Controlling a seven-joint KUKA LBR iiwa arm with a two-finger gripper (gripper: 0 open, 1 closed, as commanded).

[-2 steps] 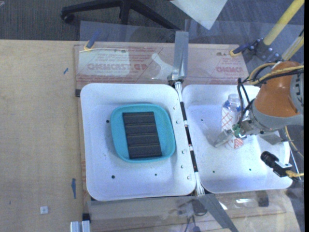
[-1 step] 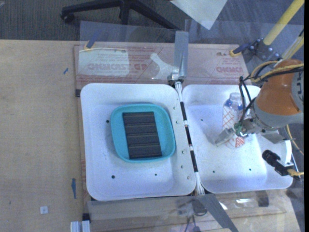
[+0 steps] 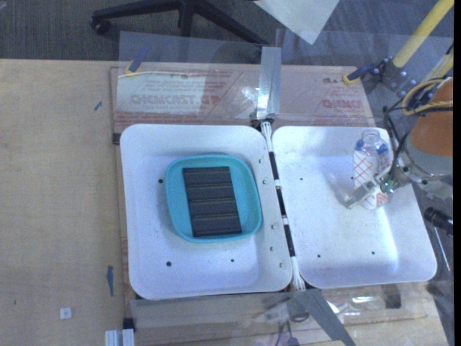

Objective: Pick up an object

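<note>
The grey arm with its orange band (image 3: 432, 132) reaches in at the right edge of the frame, its jaws (image 3: 380, 186) low against the small clear plastic bottle with a blue cap and red-and-white label (image 3: 369, 166), though whether they grip it I cannot tell. That bottle lies in the upper right of the right-hand shallow white bin (image 3: 338, 258). In the left-hand white bin (image 3: 144, 265) sits a rounded turquoise plastic tray (image 3: 174, 193) holding a dark ribbed rectangular block (image 3: 210, 200), all on the tan wooden counter (image 3: 54, 193).

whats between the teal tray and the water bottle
In the camera view, the white rims where the two bins meet, then bare white floor of the right bin, lie between the teal tray and the water bottle.
</note>
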